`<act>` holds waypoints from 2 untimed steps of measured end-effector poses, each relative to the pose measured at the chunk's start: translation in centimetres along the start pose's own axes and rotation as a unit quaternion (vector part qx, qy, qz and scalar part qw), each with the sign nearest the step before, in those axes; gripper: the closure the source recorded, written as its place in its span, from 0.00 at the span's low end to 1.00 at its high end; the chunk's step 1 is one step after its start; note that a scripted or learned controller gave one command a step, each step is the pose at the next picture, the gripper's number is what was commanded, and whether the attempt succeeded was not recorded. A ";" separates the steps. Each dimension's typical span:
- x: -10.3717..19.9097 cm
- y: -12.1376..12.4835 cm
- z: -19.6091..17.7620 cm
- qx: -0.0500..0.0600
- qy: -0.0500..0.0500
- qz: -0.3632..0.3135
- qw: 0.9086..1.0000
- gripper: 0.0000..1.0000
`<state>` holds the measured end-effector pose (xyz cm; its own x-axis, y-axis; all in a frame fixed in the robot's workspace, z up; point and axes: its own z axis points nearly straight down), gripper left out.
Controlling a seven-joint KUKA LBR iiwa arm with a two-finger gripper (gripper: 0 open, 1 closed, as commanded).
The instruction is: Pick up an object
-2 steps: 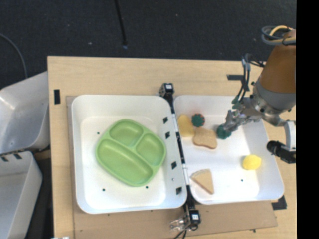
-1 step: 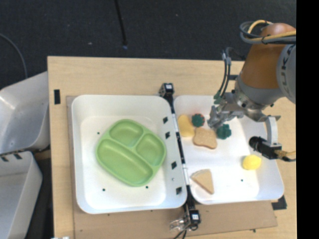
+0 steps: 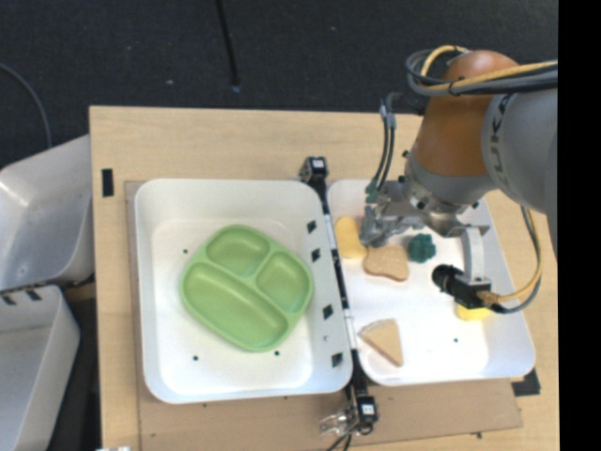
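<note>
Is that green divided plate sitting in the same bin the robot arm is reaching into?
No, the green plate lies in the left bin, while the arm reaches over the right bin.

The right bin holds several small things. A pale yellow piece lies near its left wall, at mid-height. Just right of it, a tan, toast-like slice lies flat, its upper edge partly hidden. A small dark green lump sits beside that slice, to its upper right. A wedge-shaped tan piece lies flat toward the near left corner, well apart from the others.
</note>
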<state>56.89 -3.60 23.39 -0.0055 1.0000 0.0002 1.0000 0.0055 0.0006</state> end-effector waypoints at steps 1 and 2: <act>5.0 -0.3 0.8 0.000 0.000 0.000 1.000 1.00; 9.7 -0.6 -0.4 -0.001 0.001 -0.001 1.000 1.00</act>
